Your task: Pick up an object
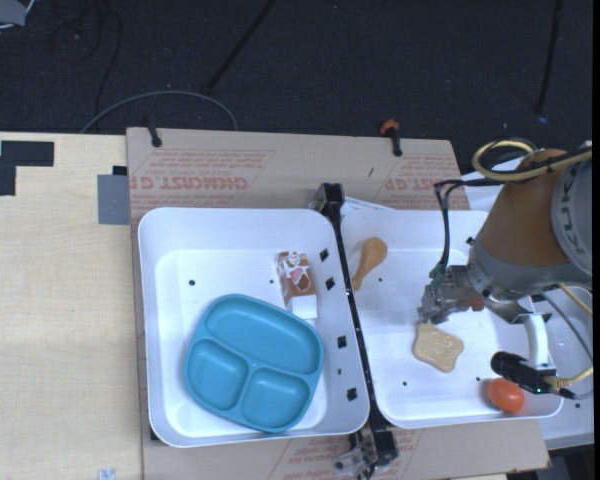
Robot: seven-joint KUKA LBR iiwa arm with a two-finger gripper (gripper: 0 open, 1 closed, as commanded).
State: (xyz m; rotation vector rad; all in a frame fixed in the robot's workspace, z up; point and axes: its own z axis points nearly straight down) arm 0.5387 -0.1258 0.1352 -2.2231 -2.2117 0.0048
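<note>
The right bin [400,393] holds a tan slice of toast [438,348], a tan drumstick-shaped piece [367,260] near its left wall, and an orange-red ball [506,395] at its front right corner. My gripper [435,304] hangs just above and behind the toast, at the end of the orange-banded arm reaching in from the right. The fingers point down toward the bin floor near the toast's far edge. Nothing shows between them.
The left bin [170,268] carries a blue divided plate [252,361] and a small brown-and-white packet [296,276] against its right wall. A black divider [345,318] runs between the bins. Cables trail over the right bin's right side.
</note>
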